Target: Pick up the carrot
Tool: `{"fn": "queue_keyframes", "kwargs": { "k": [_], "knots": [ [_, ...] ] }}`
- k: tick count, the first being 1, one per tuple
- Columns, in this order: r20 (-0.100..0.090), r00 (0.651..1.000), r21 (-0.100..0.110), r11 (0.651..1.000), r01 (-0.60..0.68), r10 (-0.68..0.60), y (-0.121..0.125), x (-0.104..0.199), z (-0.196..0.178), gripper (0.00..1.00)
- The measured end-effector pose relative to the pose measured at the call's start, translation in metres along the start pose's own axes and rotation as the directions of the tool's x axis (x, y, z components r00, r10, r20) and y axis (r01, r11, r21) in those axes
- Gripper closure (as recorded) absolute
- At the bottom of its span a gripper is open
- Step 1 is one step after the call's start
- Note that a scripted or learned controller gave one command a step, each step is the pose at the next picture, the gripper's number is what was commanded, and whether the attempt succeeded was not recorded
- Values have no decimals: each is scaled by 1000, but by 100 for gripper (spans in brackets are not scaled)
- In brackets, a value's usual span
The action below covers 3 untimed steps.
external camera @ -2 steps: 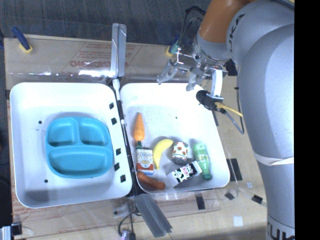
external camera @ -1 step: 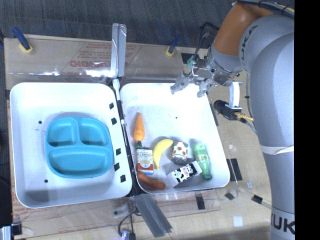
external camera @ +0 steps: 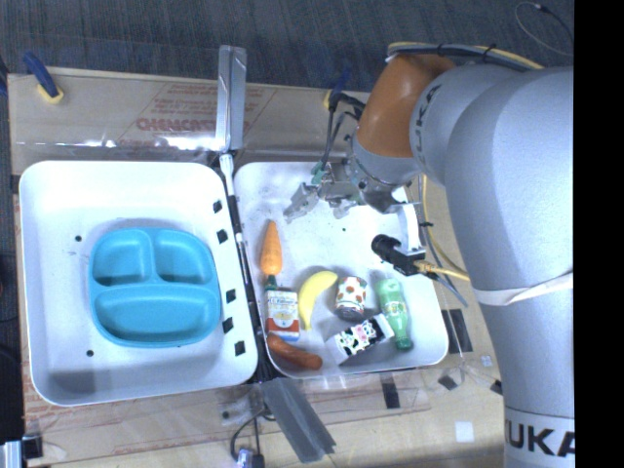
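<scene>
Camera view is showing the carrot (external camera: 271, 248) lying along the left wall of the right bin (external camera: 429, 354), above a small carton (external camera: 282, 313) and beside a banana (external camera: 314, 295). Up and right, the hand (external camera: 310, 197) is hovering apart from it, fingers spread, gripping nothing.

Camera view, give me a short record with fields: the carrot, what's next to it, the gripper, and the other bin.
target: orange tapered carrot, lying at the right white bin's left wall
nearest neighbours: small juice carton just below, yellow banana to its right
gripper: metal two-finger gripper, above and right of the carrot, apart from it, holding nothing
left white bin: blue compartment tray
</scene>
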<state>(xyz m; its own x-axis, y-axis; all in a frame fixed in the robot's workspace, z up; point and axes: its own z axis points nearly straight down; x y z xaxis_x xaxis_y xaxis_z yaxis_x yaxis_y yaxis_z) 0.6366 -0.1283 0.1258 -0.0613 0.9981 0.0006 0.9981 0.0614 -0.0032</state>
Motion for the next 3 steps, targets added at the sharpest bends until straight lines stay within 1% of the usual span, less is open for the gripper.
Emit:
{"fn": "queue_keyframes", "kwargs": {
  "k": [1,2,3],
  "knots": [
    [0,967,-1,967,254,-254,-3,24,33,0],
    [2,966,-2,966,259,-259,-2,24,22,100],
    [3,957,-5,957,291,-291,6,16,33,100]
  ]
}}
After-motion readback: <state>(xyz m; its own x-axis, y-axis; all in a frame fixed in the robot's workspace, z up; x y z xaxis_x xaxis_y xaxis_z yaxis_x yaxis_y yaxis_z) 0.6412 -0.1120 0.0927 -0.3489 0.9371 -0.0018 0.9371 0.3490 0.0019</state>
